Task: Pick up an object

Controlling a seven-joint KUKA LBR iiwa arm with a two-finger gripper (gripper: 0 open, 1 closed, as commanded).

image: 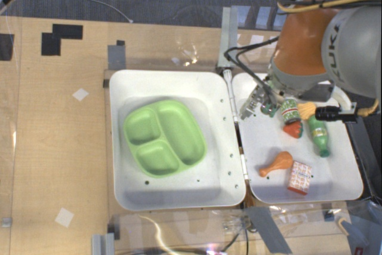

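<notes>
The left bin (119,146) holds a green divided plate (164,137). In the right bin (352,182), the gripper (258,103) hangs low at the far left corner; how wide it stands cannot be told. The nearest object, a small can (290,111), lies just to its right, with a green bottle (318,135) beyond. A toy drumstick (276,164) and carton (299,178) lie nearer.

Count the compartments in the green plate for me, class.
3. The green plate in the left bin has one small compartment at its upper left, one at the bottom, and a long one along its right side.
</notes>
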